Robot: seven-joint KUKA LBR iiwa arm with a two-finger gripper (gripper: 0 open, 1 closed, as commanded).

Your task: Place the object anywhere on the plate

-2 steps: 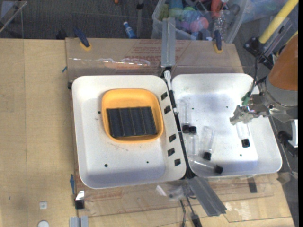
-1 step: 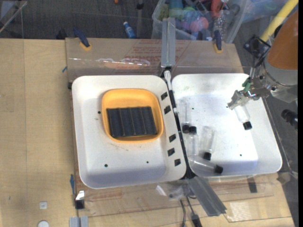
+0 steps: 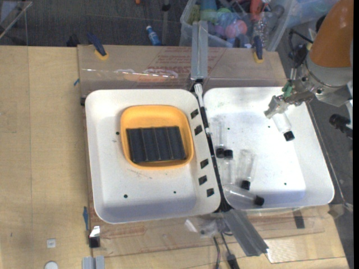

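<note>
Clear plastic tube with black cap [image 3: 282, 125] pinched between the fingers of the gripper [image 3: 279, 106], hanging tilted above the right bin [image 3: 314, 172]. No legible writing anywhere. Similar clear tubes [image 3: 245, 164] lying in that glossy white bin. Orange rounded-square plate [image 3: 157, 115] in the left bin [image 3: 106, 172], holding a black ribbed slab [image 3: 156, 144].

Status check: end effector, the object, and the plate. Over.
End effector over right bin's far side, a clear black-capped tube at its tip; grasp unconfirmed. Orange plate in left bin, carrying dark ribbed block. More tubes lie in right bin.
</note>
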